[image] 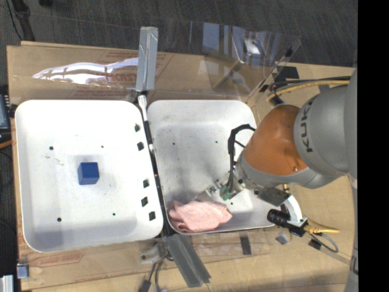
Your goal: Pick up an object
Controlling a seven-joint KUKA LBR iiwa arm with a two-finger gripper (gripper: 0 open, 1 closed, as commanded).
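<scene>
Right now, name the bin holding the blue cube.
The left bin: the blue cube sits in it; the right bin holds a pink cloth.

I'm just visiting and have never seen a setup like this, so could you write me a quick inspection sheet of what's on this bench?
Surface: two white bins side by side, left bin and right bin, on a cardboard-covered bench.
Job's things: blue cube in the left bin; pink cloth at the right bin's near edge.
Clutter: tape strips and clear plastic sheet on the cardboard.
End effector: end effector low in the right bin, just above the cloth; grip not discernible.
Cables: black cable looped by the wrist; yellow cable behind the arm.
Surroundings: dark carpet.
</scene>
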